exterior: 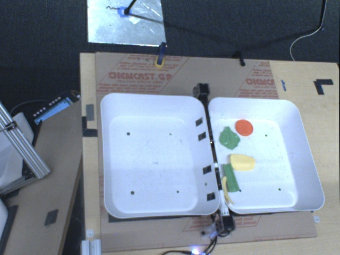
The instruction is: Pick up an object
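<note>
Camera view, from the left edge: we see a slanted metal rail (21, 147) over a pale wooden side table (48, 195), and near it a small blue and grey strip (53, 108) lying on the dark floor.

Next comes the left bin (154, 158), a shallow white tray with a few dark dots on its floor. It rests on a cardboard sheet (141, 74) printed with red lettering. Beyond the sheet's far edge lies a shiny metal plate (126, 14), and a yellow and blue clamp (160, 54) sits just below that plate, at the cardboard's edge.

Between the two trays we note a row of black clips (204, 137) along the seam where their rims touch.

The right bin (281, 169) holds all the loose things, grouped in its left half. An orange disc (244, 127) lies farthest from us, with a green leafy piece (229, 137) just beside it, towards the seam. Nearer to us is a yellow lump (242, 162). A green stick (230, 177) lies just below that lump, touching or almost touching it, and a thin yellow strip (225, 187) lies along the stick's left side, close to the wall of the bin.

Farther right, a white cable (308, 33) curls over the dark floor, and a black corner mark (322, 85) sits on the bench.

We cannot tell whether the pincer is open, closed or gripping anything, so we place things against each other.
</note>
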You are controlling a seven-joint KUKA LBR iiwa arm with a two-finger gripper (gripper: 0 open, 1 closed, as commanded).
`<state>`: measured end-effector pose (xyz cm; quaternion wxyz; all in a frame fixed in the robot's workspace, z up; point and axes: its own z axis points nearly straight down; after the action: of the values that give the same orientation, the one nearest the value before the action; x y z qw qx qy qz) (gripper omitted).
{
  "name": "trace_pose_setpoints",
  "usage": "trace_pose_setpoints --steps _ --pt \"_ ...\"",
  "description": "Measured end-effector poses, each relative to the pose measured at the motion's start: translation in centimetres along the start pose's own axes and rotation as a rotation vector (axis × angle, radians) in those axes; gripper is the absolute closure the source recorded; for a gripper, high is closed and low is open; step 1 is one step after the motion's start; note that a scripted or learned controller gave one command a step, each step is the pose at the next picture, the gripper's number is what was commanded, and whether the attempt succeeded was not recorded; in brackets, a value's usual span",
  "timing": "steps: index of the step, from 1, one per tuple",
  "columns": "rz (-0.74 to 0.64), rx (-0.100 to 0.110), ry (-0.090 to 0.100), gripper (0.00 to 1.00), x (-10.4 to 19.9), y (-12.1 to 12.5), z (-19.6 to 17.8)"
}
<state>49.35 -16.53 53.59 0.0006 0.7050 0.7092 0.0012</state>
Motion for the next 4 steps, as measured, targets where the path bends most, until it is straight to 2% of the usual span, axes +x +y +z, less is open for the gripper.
trace_pose_setpoints --steps 1,2,3,4 --pt "0.005 -0.004 -0.005 1.00 -3.4 6.7 0.0" --pt "0.006 0.002 -0.001 1.00 -4.1 -1.0 2.2" --pt "0.000 -0.004 -0.005 1.00 -4.1 7.1 2.0" --pt "-0.001 -0.007 -0.006 1.00 -4.1 14.6 -0.1"
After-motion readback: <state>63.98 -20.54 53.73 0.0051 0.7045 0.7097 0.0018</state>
